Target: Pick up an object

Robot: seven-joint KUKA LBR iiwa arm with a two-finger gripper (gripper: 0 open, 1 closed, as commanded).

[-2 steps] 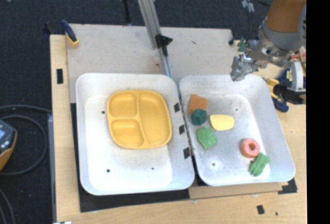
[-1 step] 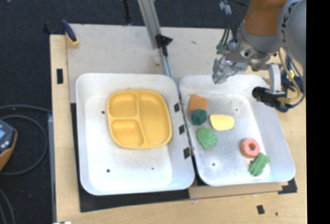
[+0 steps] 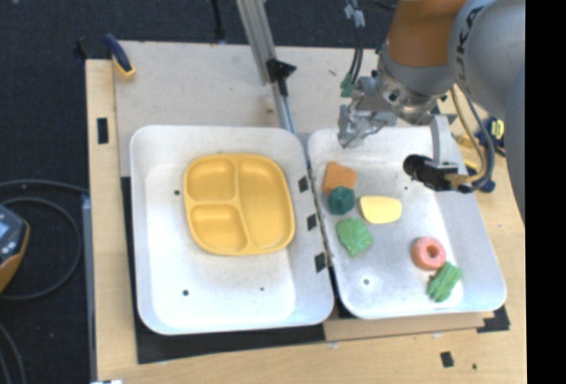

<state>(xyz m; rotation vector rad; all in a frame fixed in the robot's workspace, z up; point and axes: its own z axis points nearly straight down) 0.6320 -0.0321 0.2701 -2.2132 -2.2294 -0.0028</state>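
Bins sit side by side on the bench: the left bin (image 3: 159, 303) holds a yellow tray (image 3: 239, 202) with 3 compartments, while the right bin (image 3: 478, 236) holds 6 small objects. Relative to the yellow piece (image 3: 381, 210) near that bin's middle, an orange block (image 3: 340, 175) and dark green ball (image 3: 341, 200) lie left, a green lump (image 3: 355, 237) lower left, and a pink ring (image 3: 429, 253) and green piece (image 3: 444, 281) lower right. Up and left of the yellow piece the gripper (image 3: 351, 133) hangs over the bin's far edge, grasping nothing.

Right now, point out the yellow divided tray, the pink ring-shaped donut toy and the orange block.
yellow divided tray (image 3: 239, 203): camera view, centre ridge.
pink ring-shaped donut toy (image 3: 421, 253): camera view, ring's left side.
orange block (image 3: 340, 175): camera view, top face.
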